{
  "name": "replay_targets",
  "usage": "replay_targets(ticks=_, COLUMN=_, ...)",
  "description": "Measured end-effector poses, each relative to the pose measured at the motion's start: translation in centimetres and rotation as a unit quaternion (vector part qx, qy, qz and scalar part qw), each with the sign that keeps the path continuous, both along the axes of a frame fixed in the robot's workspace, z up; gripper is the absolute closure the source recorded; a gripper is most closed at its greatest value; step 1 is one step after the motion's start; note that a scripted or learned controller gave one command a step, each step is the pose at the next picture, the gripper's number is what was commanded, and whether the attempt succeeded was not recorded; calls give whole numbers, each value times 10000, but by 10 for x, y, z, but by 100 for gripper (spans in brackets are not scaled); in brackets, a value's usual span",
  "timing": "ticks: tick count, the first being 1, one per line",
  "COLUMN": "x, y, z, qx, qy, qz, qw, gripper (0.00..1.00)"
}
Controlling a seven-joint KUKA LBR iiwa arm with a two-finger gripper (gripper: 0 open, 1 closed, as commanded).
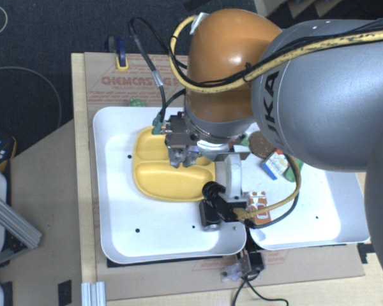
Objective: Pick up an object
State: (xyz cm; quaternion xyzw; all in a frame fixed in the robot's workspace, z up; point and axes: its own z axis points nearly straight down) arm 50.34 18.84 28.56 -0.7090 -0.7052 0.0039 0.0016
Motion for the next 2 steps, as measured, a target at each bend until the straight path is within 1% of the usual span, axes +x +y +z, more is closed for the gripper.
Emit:
replay_targets(ticks=1, x=-23, y=-55, z=64, qx=20, qy=-69, qz=-3, qw=10000, gripper=100)
replay_targets(ticks=2, x=36, y=-65, z=-25, qx=6, qy=-11, qz=10, qw=10000, gripper=100)
